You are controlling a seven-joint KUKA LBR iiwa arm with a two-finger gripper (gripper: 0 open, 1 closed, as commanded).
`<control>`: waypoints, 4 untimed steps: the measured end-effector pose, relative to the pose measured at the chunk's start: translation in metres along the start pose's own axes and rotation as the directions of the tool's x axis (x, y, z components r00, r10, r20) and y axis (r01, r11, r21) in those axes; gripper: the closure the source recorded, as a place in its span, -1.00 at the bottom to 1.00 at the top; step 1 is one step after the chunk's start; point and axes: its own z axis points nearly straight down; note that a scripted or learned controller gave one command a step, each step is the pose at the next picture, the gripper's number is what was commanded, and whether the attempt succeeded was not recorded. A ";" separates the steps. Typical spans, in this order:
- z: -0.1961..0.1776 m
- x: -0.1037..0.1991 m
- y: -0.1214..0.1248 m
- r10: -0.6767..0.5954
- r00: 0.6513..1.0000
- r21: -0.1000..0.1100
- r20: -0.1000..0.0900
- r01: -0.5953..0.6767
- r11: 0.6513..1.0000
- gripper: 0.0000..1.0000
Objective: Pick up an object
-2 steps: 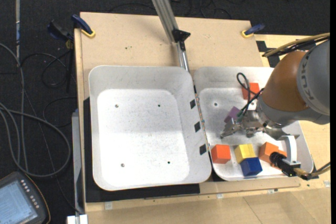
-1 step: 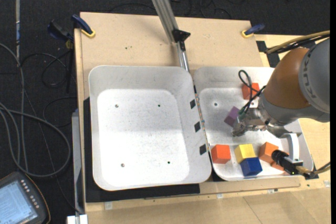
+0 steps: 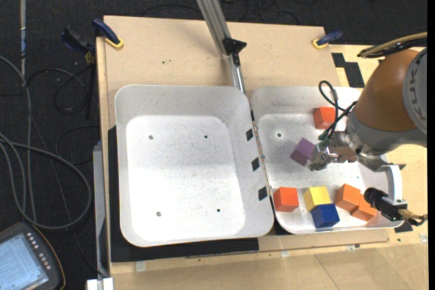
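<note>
The gripper hung low in the right white plastic bin, near its middle. It sat just beside the small purple block, on the side nearer the bin's right edge. I could not tell if it was touching the block or how the gripper was set, because it was dark and blurry there.

The purple block lay tilted, with one corner turned toward the bin's left wall. It looked small, hard and light, most likely foam or wood. It should not bend or break. Its flat sides looked smooth, so a squeeze on two opposite flat faces would likely hold best. A squeeze across the corners could make it twist and slip out.

Other blocks lay in the same bin. An orange cube sat toward the far right corner. Along the near edge were an orange block, a yellow block, a blue block and one more orange block. The left white bin stood beside it.
</note>
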 end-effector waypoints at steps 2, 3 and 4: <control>-0.115 0.004 0.009 -0.003 1.000 -0.003 0.001 0.003 1.000 1.00; -0.098 0.045 0.041 -0.007 1.000 0.004 -0.001 0.007 1.000 1.00; -0.091 0.100 0.070 -0.008 1.000 0.003 -0.002 0.008 1.000 1.00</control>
